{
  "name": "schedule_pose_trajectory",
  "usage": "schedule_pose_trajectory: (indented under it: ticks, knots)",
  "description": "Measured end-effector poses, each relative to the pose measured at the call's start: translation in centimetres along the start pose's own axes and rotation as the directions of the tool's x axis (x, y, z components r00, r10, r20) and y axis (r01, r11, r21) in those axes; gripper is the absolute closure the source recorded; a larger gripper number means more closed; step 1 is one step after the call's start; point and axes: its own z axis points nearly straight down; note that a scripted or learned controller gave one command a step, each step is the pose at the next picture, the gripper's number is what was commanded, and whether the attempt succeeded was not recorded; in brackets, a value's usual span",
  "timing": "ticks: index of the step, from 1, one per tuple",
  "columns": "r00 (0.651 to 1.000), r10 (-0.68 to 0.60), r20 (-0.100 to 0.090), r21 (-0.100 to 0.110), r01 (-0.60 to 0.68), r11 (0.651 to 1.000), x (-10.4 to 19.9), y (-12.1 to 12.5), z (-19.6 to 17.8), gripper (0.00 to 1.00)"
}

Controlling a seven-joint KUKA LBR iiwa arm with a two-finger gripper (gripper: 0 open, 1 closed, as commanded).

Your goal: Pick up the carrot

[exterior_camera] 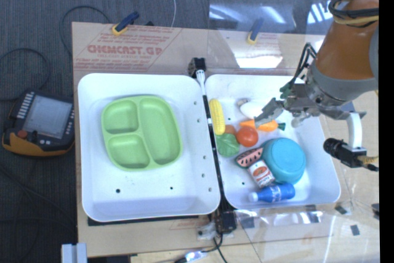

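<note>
Currently the arm (345,52) reaches in from the right over the right bin (329,185). The pincer (269,113) sits low above the upper middle of that bin, directly over the carrot (265,126). Whether the pincer is released or clenched cannot be told from this view, and no object is seen between its tips.

The carrot lies on its side in the right bin, touching the tomato (247,136) at its left end. A white item (250,109) lies just above the carrot. A corn cob (217,116) lies along the bin's left wall, with a green leafy piece (226,144) below it. Nearer the front are a watermelon slice (249,158), a blue bowl (285,160), a small can (262,174) and a blue bottle (274,194).

The left bin (98,194) holds a green divided plate (140,131). Both bins rest on the desk (123,49).
</note>
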Motion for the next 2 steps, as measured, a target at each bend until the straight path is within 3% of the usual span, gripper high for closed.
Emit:
schedule_pose_trajectory:
  ticks: [1, 2]
  knots:
    - [1.000, 0.030, 0.000, 0.010, -0.030, 1.000, -6.3, 5.6, 11.5, 0.00]
    - [0.979, 0.203, -0.001, -0.002, -0.203, 0.979, -9.5, 7.9, 16.6, 0.00]
